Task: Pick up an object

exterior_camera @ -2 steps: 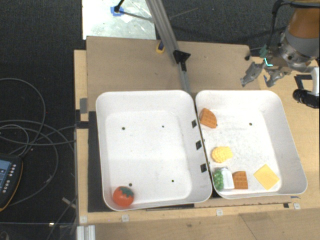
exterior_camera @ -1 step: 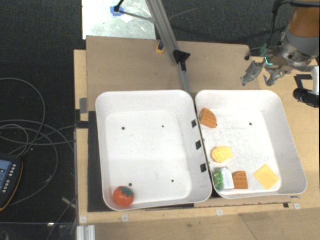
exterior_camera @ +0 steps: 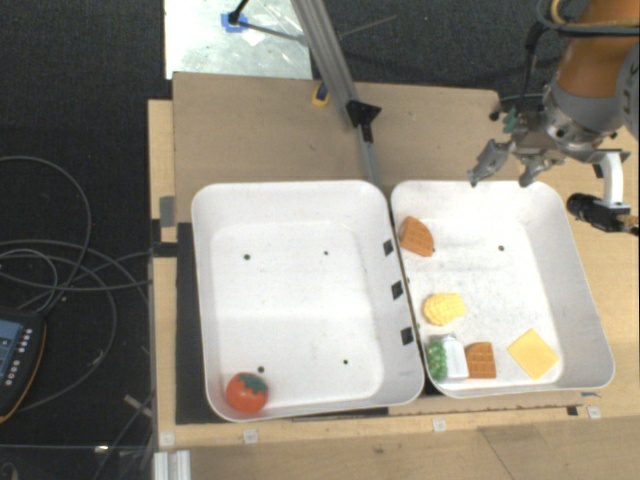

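- The table (exterior_camera: 330,128) carries two white bins: the left bin (exterior_camera: 290,208) holds a tomato (exterior_camera: 246,392).
- The right bin (exterior_camera: 560,238) holds the likely targets: a pastry (exterior_camera: 416,236), corn (exterior_camera: 443,309), a yellow slice (exterior_camera: 533,353), a brown waffle (exterior_camera: 480,359).
- The end effector (exterior_camera: 508,169) hangs over the bin's far rim, fingers spread and gripping nothing; judged an approach step.
- Next: pick one item, centre above, descend.

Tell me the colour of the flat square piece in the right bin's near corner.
Yellow flat square piece, clearest in the camera view.
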Motion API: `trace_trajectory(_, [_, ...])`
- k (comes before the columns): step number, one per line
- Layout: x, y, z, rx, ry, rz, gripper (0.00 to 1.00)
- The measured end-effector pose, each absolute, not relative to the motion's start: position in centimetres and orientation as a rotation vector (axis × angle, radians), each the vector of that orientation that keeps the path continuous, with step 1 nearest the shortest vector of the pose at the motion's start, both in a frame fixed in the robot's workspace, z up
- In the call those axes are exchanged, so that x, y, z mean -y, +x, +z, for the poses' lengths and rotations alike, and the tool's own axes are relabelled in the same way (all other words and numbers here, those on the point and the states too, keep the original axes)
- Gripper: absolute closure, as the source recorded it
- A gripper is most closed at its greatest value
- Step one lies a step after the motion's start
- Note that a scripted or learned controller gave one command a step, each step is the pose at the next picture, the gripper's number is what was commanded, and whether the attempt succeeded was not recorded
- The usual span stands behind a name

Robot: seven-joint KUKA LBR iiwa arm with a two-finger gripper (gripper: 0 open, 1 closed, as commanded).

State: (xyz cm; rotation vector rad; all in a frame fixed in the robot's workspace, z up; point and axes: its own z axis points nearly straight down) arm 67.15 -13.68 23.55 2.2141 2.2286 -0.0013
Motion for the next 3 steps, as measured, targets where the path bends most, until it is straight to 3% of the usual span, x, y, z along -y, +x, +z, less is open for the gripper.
trace_trajectory(1, [13.0,66.4,18.6,-2.226,2.218,-0.002,0.0])
trace_trajectory(2, [13.7,67.1,13.1,-2.226,2.22,-0.004,0.0])
trace_trajectory(3, [13.7,67.3,14.6,-2.224,2.213,0.005,1.0])
